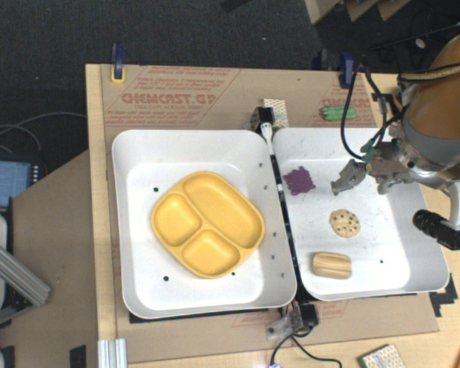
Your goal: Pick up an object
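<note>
Reaching in from the right, the arm hangs over the far part of the right bin, its orange band showing above the grey wrist. The claw sits low over the bin floor, with one dark finger pointing out to the left and another part of it further right. From where I stand I cannot tell whether the claw is spread or pressed together, and I see nothing between its fingers.

Just left of the claw, and a touch farther back, lies a small purple piece on the white floor, near but apart from the finger. Nearer to me than the claw, almost straight below it, rests a round cookie with dark specks. Nearer still, beyond the cookie, lies a tan bread roll on its side. All three sit loose in the right bin, apart from one another.

Well to the left of the claw, across the seam where the two bins meet, the left bin holds a yellow divided plate with three compartments. Behind the claw, on the brown board beyond the bin's far rim, lies a small green thing.
</note>
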Robot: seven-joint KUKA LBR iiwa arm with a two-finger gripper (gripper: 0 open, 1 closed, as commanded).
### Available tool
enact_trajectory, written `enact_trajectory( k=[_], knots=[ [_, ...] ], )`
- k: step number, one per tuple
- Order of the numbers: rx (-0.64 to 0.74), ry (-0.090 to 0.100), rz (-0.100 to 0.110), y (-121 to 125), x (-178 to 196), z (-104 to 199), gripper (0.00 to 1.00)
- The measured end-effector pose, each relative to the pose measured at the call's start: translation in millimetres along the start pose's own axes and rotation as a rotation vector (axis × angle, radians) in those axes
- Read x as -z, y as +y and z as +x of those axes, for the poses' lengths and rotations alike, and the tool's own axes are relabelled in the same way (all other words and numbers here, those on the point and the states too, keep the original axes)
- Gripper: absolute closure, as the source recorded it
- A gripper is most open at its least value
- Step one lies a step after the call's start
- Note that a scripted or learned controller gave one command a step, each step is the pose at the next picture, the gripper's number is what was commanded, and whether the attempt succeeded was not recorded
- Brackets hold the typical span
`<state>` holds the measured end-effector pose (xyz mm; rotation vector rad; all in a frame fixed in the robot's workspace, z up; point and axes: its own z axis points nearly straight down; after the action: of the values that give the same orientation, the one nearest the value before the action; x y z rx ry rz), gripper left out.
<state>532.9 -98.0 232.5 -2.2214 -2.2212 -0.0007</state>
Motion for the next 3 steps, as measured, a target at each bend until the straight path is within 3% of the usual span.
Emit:
enact_trajectory(
  k=[1, 2, 3],
  knots=[
    [0.001, -0.002, 0.002, 73, -102, -17, 0.0],
    [-0.001, -0.003, -0.004, 120, -150, -60, 0.0],
    [-0.002, -0.004, -0.005, 134, -147, -102, 0.0]
  ],
)
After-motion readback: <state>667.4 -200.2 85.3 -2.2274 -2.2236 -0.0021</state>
